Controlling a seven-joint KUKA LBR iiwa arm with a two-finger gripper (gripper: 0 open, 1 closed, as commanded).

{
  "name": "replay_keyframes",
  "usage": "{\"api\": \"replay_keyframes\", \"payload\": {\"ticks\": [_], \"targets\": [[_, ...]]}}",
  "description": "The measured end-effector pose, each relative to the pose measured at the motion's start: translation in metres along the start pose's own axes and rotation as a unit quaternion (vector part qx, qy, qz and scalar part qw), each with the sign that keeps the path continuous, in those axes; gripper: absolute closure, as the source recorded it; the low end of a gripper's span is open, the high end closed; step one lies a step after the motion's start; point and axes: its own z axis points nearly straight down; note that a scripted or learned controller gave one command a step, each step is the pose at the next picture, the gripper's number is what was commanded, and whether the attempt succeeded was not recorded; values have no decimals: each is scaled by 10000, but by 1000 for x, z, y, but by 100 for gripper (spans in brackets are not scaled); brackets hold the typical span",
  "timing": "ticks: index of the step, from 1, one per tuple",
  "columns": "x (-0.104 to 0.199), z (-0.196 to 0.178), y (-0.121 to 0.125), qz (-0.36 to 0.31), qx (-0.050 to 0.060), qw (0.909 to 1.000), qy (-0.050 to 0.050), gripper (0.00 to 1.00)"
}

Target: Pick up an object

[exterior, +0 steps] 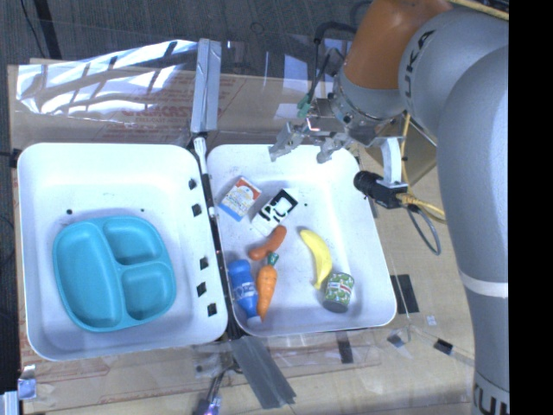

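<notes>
The gripper (306, 150) hangs wide open, holding nothing, over the far edge of the right bin (371, 258), well apart from the banana (316, 253) near the bin's middle.

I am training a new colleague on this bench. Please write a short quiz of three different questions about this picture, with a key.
1. True or false: the blue divided tray lies in the left bin.
2. Which thing lies nearest the banana? A) small carton B) green cup C) blue bottle
3. Fill in: the hand is above the ____ edge of the right bin.

Key
1. True.
2. B: the green cup sits at the banana's lower end; the small carton and blue bottle are farther.
3. Far. Nothing is between its fingers.
</notes>
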Motion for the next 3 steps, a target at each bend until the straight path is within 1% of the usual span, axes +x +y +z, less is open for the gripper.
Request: {"api": "replay_keyframes", "payload": {"ticks": [1,2,3], "targets": [[-21,131,-6,-409,-102,9991,-23,0],[-28,140,-51,-655,-203,9976,-61,0],[-38,155,-60,-554,-34,9985,-8,0]]}}
